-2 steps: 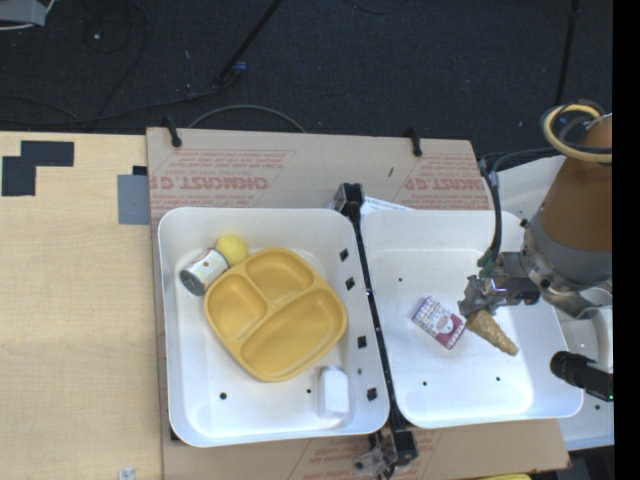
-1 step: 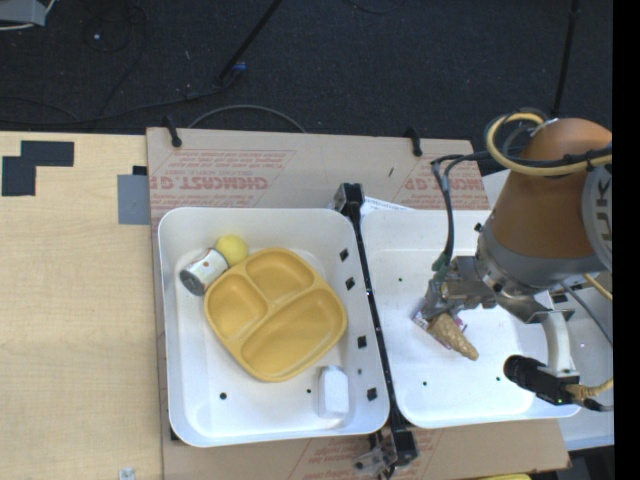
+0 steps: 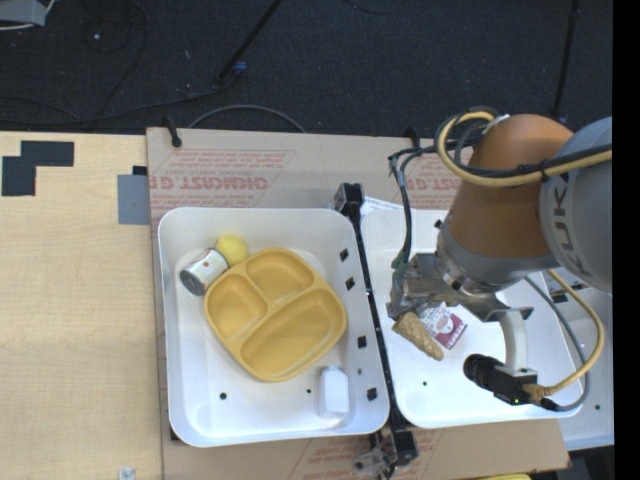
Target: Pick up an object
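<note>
Right bin (image 3: 440,398): tan bar (image 3: 418,336) lies flat on the bin floor near the bin's left wall. Its long axis runs on a diagonal, from upper left to lower right in the view. The upper-left end is the nearer one to the dividing wall between the bins.

Claw (image 3: 412,296) sits just above the bar in the view, over its upper-left half. Cannot tell whether the claw is spread or closed, as the wrist hides it. Cannot tell whether it touches the bar. A red-and-white packet (image 3: 446,326) lies just beside the bar on its right, partly under the wrist.

Arm (image 3: 510,198) enters from the right, its orange band over the back half of the right bin.

Left bin (image 3: 190,388): yellow three-part plate (image 3: 275,313) in the middle; a small can (image 3: 203,270) on its side at the plate's upper-left edge; a yellow ball (image 3: 232,248) just beside the can; a white block (image 3: 333,390) near the front right corner.

Both bins rest on printed cardboard (image 3: 230,173) on a pale wood desk (image 3: 70,318). Dark floor (image 3: 300,58) with cables (image 3: 235,68) lies beyond.
</note>
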`<state>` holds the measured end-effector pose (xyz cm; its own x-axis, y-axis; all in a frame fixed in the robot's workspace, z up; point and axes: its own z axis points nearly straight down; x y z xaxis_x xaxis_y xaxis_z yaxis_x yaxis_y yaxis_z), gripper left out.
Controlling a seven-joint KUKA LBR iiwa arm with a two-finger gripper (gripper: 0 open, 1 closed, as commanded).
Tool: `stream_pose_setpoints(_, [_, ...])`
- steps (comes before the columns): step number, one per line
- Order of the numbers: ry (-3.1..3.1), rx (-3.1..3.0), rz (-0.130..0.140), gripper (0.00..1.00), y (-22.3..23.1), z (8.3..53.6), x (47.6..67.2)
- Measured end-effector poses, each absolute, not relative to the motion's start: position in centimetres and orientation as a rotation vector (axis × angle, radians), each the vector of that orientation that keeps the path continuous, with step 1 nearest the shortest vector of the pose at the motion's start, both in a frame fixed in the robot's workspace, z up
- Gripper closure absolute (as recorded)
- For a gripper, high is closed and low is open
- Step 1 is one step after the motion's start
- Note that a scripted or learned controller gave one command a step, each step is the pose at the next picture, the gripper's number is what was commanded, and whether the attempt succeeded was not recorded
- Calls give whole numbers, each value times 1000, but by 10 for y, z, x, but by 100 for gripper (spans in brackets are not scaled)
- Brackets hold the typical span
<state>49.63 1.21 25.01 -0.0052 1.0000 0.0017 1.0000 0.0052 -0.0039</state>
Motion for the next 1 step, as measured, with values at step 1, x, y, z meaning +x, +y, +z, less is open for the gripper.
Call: stream_pose_setpoints(1, [-2225, -2213, 3, 100, 73, 239, 511])
